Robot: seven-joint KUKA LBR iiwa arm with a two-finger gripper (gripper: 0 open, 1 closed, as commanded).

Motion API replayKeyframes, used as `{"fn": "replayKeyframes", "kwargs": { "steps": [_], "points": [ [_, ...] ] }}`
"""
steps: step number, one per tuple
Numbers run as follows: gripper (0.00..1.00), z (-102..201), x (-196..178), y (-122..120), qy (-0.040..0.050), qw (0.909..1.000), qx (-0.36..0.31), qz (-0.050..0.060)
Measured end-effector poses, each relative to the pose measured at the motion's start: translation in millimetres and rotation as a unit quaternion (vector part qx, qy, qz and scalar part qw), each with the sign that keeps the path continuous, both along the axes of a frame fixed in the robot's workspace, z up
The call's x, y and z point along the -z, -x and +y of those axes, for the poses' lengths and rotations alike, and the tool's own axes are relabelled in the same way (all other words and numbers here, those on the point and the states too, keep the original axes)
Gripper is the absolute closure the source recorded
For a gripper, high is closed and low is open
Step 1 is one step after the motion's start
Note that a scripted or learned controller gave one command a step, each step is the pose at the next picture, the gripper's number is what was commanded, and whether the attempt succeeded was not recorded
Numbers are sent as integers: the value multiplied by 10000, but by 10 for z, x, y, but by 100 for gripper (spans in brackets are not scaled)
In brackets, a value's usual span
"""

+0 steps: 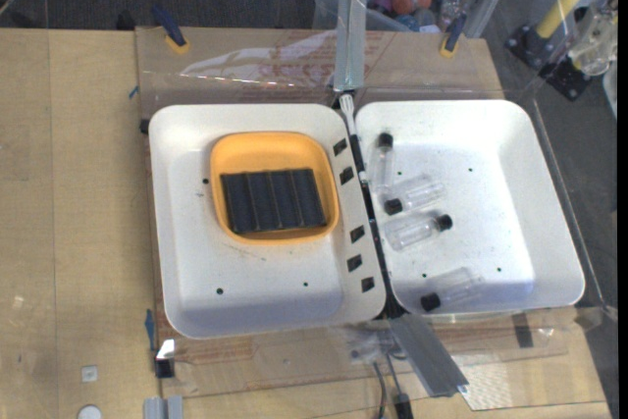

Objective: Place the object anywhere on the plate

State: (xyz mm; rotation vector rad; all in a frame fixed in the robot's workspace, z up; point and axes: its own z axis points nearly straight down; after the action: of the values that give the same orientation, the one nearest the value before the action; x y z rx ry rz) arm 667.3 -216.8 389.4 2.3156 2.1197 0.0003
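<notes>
Camera view. Pincer state: cannot tell. Left bin [182,231], white, shallow, rounded corners: holds an orange plate [273,145], glossy, rounded-square. On the plate lies a black slab [273,200], matte, rectangular, ribbed lengthwise, inside the rim. Right bin [515,211], white, speckled: holds clear vials [414,231] with black caps, scattered, lying on their sides. Tabletop [69,211]: pale wood.

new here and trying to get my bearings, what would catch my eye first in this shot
The orange plate in the left bin stands out first, with a dark ribbed block lying on it. Next come the clear vials with black caps, scattered in the right bin.
</notes>
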Motion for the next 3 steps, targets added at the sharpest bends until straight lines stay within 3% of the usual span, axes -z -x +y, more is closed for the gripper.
{"fn": "replayKeyframes", "kwargs": {
  "steps": [1, 2, 3],
  "points": [
    [100, -23, -465, -6, 13, 9896, -1437, -16],
    [100, -53, -468, 41, 1, 9452, -3264, 0],
    [100, -49, -469, -5, 17, 8705, -4921, -13]
  ]
}}
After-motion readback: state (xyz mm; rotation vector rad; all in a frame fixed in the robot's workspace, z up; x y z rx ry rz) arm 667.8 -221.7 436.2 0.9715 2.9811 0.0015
